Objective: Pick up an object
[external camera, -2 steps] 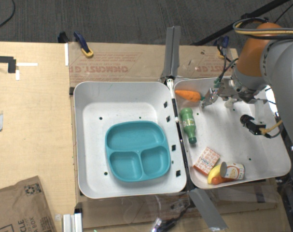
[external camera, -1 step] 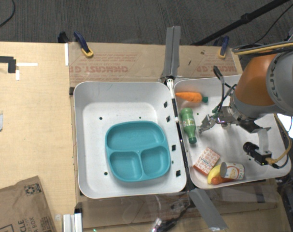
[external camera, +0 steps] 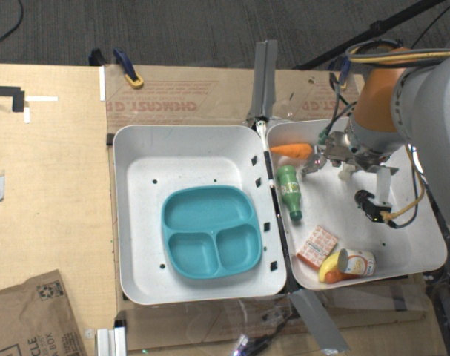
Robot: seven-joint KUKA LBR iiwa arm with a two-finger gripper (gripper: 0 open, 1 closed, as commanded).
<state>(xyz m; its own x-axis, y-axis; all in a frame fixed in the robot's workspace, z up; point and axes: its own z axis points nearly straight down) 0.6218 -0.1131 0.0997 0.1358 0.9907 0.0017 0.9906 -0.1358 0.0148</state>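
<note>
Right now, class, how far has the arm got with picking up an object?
Done: the gripper is over the right bin, beside the carrot. In hand: nothing visibly gripped. Left: grasp and lift; the green bottle and the carrot lie in the bin.

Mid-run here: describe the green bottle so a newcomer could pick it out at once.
Find the right-hand shallow white bin. Along its left wall, just below the orange carrot, lies the green plastic bottle, lengthwise with its cap toward the bin's near end. It is the only green item; the neighbours are orange, yellow or boxed.
</note>
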